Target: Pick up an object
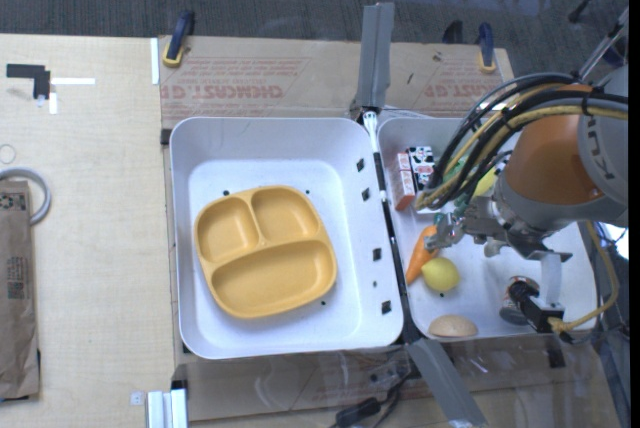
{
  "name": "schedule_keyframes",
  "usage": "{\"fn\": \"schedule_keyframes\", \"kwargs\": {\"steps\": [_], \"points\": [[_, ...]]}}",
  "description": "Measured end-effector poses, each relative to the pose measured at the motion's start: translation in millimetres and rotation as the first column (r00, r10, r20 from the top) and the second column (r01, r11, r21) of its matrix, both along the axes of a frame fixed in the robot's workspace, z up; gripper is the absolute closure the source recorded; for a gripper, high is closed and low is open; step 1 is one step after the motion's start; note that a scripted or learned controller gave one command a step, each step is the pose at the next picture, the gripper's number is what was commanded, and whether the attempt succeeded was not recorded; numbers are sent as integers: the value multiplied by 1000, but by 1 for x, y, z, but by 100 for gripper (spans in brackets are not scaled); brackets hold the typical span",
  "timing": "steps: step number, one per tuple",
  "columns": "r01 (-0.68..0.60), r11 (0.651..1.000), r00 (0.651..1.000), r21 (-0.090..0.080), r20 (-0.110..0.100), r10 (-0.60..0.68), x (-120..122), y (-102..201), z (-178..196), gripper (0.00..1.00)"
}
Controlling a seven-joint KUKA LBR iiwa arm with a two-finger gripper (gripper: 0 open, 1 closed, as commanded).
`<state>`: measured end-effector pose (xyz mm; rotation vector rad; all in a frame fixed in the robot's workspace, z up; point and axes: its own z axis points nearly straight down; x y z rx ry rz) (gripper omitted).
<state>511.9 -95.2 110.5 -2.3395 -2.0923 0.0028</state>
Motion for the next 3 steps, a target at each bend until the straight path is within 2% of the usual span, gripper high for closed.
{"fn": "schedule_keyframes", "kwargs": {"steps": [1, 2, 3], "points": [[-62, 998, 998, -1, -1, 62, 51, -19, -21, 0], [-56, 998, 998, -1, -3, 56, 51, -22, -14, 100], [-119, 993, 993, -3, -2, 119, 89, 29, 114, 100]]}}
